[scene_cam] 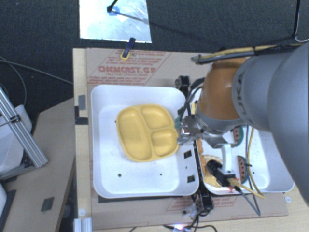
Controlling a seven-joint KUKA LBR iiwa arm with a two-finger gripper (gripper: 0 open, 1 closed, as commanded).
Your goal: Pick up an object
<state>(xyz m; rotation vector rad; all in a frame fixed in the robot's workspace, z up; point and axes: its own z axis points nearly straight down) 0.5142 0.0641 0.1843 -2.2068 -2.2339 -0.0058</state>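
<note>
A yellow divided plate lies flat in the middle of the left bin, its three compartments facing up, and it is the one thing in that bin. The gripper sits low at the plate's right rim, just beside the wall between the two bins, with the arm reaching over the right bin. From this angle the wrist hides the tip, so I cannot tell whether the grip is released or clenched, nor whether the rim is caught in it.

The step in hand looks like a grasp on the plate's edge. To do it well, one side of the grip should go over the raised rim and the other under or outside it — a flat shallow plate offers no other hold. The close should be firm and square to the rim, since a slanted pinch would probably slip off the smooth plastic. The lift should start slowly and straight up; held at one edge, the plate will likely droop at its left side and could drag on the bin floor.

A few small brownish things lie in the right bin under the arm, too hidden to name.
</note>
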